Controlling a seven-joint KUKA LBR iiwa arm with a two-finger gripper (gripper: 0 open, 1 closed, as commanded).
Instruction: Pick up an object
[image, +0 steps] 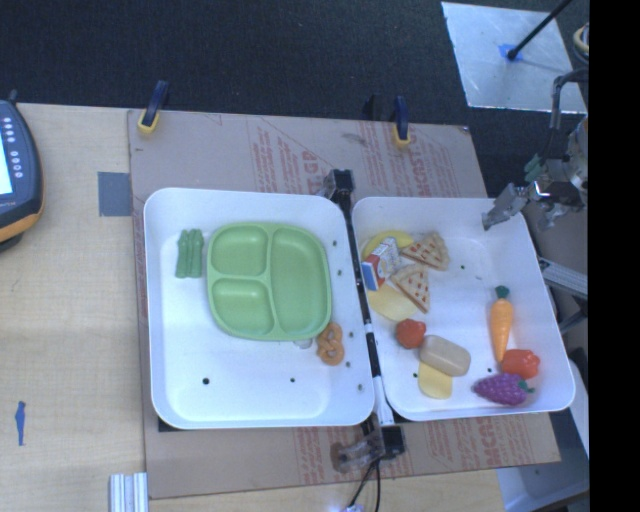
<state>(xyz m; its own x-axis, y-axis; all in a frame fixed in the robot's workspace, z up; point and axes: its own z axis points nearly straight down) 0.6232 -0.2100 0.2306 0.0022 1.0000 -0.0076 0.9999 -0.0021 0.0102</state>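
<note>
On the bench, two white bins are sitting side by side. Left bin (170, 300): it is holding a green divided plate (268, 281), with a green bean pod (189, 253) lying just beside the plate's left edge and a small orange pretzel-like piece (330, 344) touching the plate's near right corner. Right bin (555, 330): it is carrying two sandwich wedges (420, 268), a small carton (378, 270) resting on a yellow piece (385, 300), a red tomato (410, 333), a tan bread roll (445, 355) lying over a yellow cheese slice (434, 381), an orange carrot (501, 322), a red pepper (520, 363) and a purple grape bunch (499, 389) in the near right corner. My gripper (510, 205) is hovering at the far right corner of the right bin, over its rim and well apart from the food; whether it is spread or closed I cannot tell. Nothing is showing between its tips.
</note>
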